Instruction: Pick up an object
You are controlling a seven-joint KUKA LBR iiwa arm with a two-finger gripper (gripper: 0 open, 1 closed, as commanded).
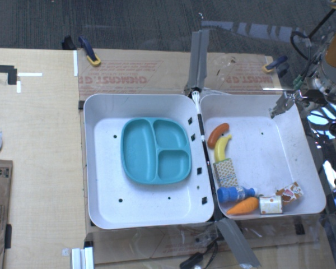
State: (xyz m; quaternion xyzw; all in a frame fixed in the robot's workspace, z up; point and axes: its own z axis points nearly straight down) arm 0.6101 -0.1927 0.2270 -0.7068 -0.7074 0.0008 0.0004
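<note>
Camera view shows the tool [281, 106] at the far right corner of the right bin [302, 150], above its rim; whether it is released or clenched cannot be told, and nothing is visibly between its tips. The objects lie well apart from it, along the bin's left wall and near edge: a hot dog [218, 134], a banana [222, 147] just beside it, a patterned packet [226, 173], a blue bottle [234, 194], a carrot [242, 206], a small can [270, 204] and a brown-and-white toy [289, 193]. The desk [33, 128] is pale wood, with brown cardboard [129, 72] behind the bins. The left bin [101, 167] holds a teal divided plate [155, 150].
</note>
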